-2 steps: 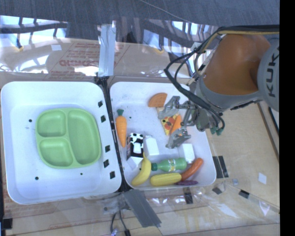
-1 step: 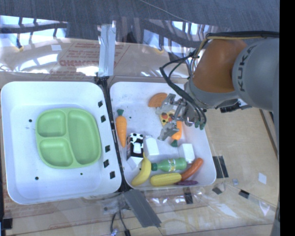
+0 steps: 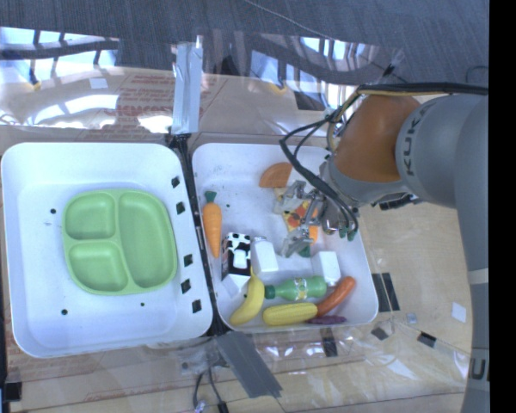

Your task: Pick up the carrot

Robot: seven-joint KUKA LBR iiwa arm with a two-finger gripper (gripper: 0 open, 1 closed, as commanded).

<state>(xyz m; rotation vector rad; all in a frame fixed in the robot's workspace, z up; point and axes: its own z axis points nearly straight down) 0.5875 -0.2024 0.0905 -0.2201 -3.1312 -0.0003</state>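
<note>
The carrot [image 3: 211,228] is orange with a green top. It lies lengthwise along the left wall of the right bin [image 3: 241,157], top pointing to the far side. My gripper [image 3: 299,227] hangs low over the middle right of that bin, above some small colourful pieces [image 3: 296,211]. It is about a hand's width to the right of the carrot and does not touch it. The grey arm and its orange band [image 3: 370,144] hide the wrist.
The left bin [image 3: 34,170] holds a green divided plate [image 3: 120,241]. The right bin also holds an orange-brown piece [image 3: 276,175], a black-and-white cube [image 3: 236,254], white blocks [image 3: 265,255], a banana [image 3: 251,301], a green bottle [image 3: 298,288] and a red-orange sausage [image 3: 336,296] along its near wall.
</note>
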